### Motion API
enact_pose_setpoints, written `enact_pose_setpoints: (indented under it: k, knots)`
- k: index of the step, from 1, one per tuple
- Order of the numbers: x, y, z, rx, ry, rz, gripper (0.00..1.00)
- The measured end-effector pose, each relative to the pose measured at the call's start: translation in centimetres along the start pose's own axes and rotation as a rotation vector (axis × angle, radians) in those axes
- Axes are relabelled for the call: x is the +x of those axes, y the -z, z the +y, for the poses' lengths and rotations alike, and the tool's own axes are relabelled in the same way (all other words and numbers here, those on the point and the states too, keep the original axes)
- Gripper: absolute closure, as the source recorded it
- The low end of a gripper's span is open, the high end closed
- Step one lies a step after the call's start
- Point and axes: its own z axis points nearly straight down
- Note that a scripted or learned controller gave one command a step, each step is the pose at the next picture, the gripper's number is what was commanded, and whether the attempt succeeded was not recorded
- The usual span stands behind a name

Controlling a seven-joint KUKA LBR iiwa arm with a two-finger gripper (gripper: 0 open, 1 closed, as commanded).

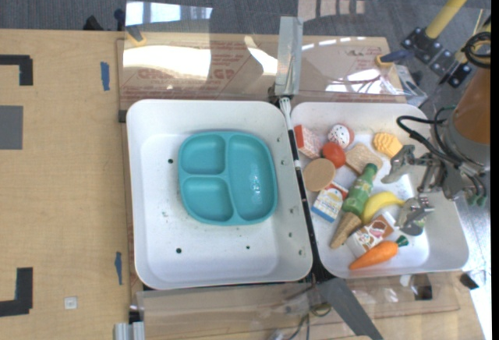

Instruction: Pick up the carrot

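The orange carrot (374,254), with its green top pointing right, lies near the front edge of the right bin (448,249). It sits just in front of a small red-and-white box (372,235). My gripper (407,192) hovers over the right side of that bin, behind and to the right of the carrot. Its two fingers (398,167) are spread, so it is open. Nothing is gripped; the right end of a banana (380,203) lies close to the gap between the fingers. The carrot is apart from the gripper and fully in sight.
The right bin also holds a green bottle (360,190), an ice-cream cone (341,231), a milk carton (330,201), a brown disc (318,173), a tomato (334,155), a spotted egg (340,134) and a yellow corn piece (387,143). The left bin (148,237) holds a teal divided plate (228,176).
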Motion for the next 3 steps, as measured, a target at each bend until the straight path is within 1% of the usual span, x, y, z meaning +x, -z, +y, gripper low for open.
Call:
enact_pose_setpoints:
  k: [1,2,3]
  knots:
    - [-9.4,-4.1,-4.1,0.001,-0.239,-0.002,0.00]
    - [-14.1,-10.8,-7.2,0.002,-0.214,-0.007,0.00]
    - [-15.1,-10.9,-5.4,0.004,-0.267,0.000,0.00]
